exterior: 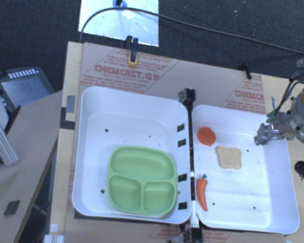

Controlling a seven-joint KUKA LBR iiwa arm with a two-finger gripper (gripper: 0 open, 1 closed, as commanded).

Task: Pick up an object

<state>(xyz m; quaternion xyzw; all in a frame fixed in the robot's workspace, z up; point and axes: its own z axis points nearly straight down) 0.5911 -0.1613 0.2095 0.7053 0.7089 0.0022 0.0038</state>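
The only lettering I could make out was on the brown board [147, 70] lying under the two white bins. Red print reading "CHEMCAST" ran across its far edge, behind the left bin [131, 154], and it was followed by a few characters that looked like "GP", though I could not be sure of them. The same red word showed again, slanted, toward the board's far right corner, behind the right bin [242, 174]. Smaller red lines sat beneath each mark, too fine to read.
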